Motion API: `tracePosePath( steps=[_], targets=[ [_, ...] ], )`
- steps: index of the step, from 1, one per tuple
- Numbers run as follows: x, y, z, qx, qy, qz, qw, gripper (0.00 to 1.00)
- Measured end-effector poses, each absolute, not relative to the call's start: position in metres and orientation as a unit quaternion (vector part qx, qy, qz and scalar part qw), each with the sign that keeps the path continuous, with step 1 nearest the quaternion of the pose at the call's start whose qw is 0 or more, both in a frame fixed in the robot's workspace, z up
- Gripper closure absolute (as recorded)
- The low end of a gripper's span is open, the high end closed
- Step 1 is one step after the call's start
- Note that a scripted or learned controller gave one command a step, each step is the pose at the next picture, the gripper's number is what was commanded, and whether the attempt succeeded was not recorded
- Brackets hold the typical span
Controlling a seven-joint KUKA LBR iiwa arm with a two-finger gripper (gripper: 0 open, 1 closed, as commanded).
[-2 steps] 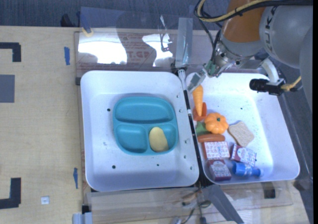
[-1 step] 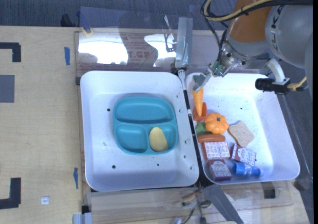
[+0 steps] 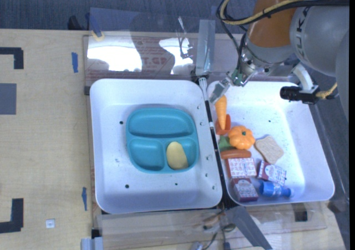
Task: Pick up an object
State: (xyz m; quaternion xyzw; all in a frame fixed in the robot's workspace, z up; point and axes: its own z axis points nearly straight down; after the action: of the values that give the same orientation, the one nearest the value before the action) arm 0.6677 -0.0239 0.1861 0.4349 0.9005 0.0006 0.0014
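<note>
The right bin [image 3: 291,127] holds a pile of toy food along its left side. An orange carrot [image 3: 221,111] lies lengthwise by the bin's left wall, and below it are an orange pumpkin [image 3: 242,137], a green piece [image 3: 224,143] and a bread slice [image 3: 269,149]. My gripper [image 3: 219,90] hangs at the far left corner of this bin, just above the carrot's top end. Nothing shows in its grasp.
A red packet [image 3: 236,154], small boxes [image 3: 243,169] and a blue can [image 3: 274,190] crowd the right bin's near left part. In the left bin [image 3: 105,132] sits a teal divided plate [image 3: 161,135] with a yellow potato [image 3: 177,155] on it. Bare floor shows at the right bin's right half.
</note>
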Motion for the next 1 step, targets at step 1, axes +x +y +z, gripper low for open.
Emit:
tracePosePath(
  steps=[1],
  targets=[
    [0.6668, -0.0357, 0.1862, 0.403, 0.915, 0.0005, 0.002, 0.0]
  ],
)
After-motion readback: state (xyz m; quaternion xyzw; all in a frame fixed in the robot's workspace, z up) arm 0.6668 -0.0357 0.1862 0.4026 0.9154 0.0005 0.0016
